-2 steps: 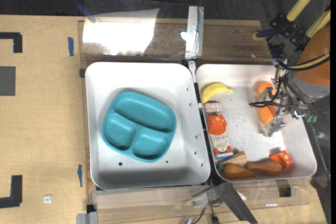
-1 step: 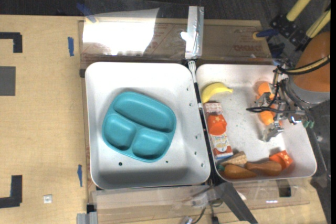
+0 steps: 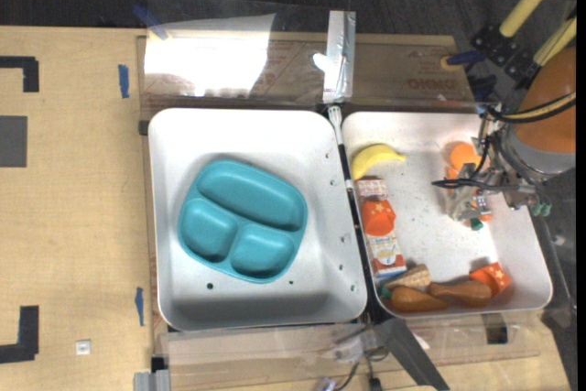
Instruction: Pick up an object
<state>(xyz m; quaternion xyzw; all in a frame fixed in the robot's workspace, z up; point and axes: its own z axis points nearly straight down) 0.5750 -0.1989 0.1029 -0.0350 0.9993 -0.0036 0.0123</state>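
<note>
Orange ball (image 3: 460, 155) sits just left of your gripper (image 3: 476, 197), slightly up-frame (right bin (image 3: 526, 243)); shift that way. Whether the grip is closed, I cannot tell.

Right bin's got the pickable stuff: a yellow banana (image 3: 374, 159) at the far left corner; an orange cup (image 3: 377, 217) just nearer; a brown drumstick (image 3: 447, 294) lying along the near wall; a small orange piece (image 3: 458, 157) far right.

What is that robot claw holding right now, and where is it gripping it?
It cannot be told. The gripper sits low in the right bin, beside an orange object, but nothing shows clearly between its fingers.
</note>
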